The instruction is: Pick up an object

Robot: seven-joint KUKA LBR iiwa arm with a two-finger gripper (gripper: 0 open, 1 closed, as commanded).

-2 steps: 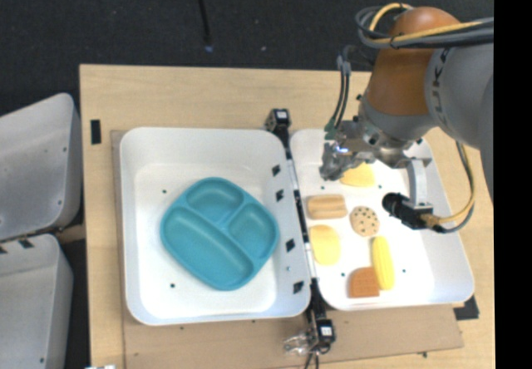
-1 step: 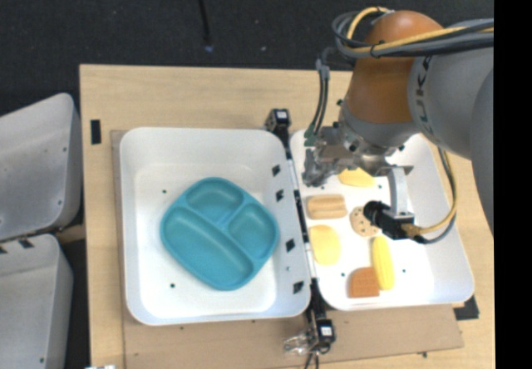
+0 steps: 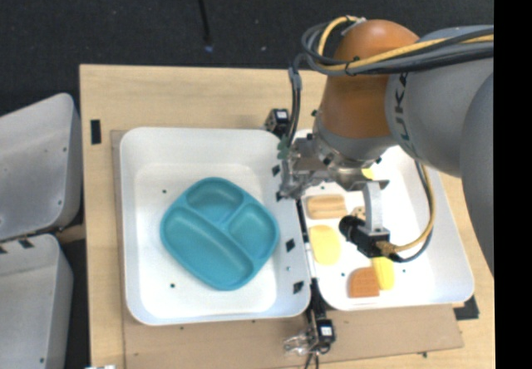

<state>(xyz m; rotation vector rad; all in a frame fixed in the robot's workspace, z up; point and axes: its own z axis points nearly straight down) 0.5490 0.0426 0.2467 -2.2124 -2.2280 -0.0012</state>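
A pale wooden bench (image 3: 100,218) on a dark floor bears two shallow white bins side by side, and the arm (image 3: 449,101) comes in over the right one.

The likeliest things to pick lie in the right bin (image 3: 445,259). A tan block (image 3: 324,207) lies long side across the bin near its left wall. A yellow piece (image 3: 325,244) lies just below it in the view. An orange block (image 3: 363,282) sits nearer the front rim, touching or almost touching a small yellow piece (image 3: 384,273) on its right.

The gripper (image 3: 332,180) hangs low over the back-left part of this bin, under the orange wrist band. Whether it is open or closed cannot be told from this view, and nothing can be seen held in it.

The tan block lies just toward the front of the bin from the gripper and is the nearest candidate. Its long axis runs left to right in the view, so a grasp would probably need to close across its short side. The yellow piece lies one step farther along the same line.

The left bin (image 3: 137,276) holds a teal divided plate (image 3: 219,232), well apart from the gripper.
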